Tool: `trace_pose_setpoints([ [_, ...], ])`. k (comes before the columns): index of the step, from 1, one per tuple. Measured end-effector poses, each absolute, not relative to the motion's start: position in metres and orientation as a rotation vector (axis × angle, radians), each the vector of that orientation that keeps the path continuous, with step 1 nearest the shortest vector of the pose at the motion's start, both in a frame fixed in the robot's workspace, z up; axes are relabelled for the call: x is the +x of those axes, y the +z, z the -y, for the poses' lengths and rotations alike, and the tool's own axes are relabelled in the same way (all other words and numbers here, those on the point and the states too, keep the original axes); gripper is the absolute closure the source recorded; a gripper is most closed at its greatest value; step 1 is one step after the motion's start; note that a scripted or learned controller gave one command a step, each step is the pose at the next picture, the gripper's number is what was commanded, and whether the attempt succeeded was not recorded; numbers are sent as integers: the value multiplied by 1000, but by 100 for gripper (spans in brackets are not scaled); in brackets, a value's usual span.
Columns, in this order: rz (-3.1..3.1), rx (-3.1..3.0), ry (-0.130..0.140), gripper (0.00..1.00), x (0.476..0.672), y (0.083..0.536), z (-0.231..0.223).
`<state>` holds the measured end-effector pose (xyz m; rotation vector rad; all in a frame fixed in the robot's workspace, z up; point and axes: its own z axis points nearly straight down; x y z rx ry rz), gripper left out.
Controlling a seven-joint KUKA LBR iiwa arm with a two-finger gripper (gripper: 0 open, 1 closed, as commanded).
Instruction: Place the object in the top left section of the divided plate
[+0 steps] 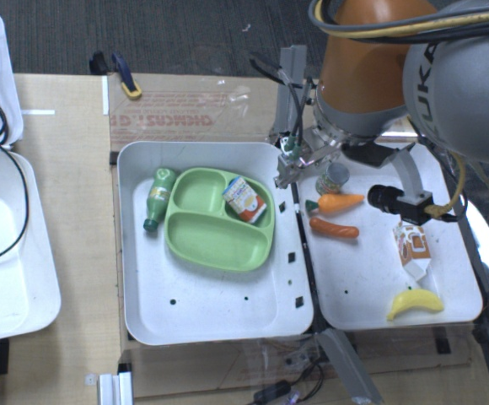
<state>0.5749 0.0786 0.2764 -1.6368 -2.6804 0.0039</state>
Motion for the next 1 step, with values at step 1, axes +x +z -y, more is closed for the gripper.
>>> trace_pose_setpoints([
  [1,2741,-1533,5,100,583,239,-145],
])
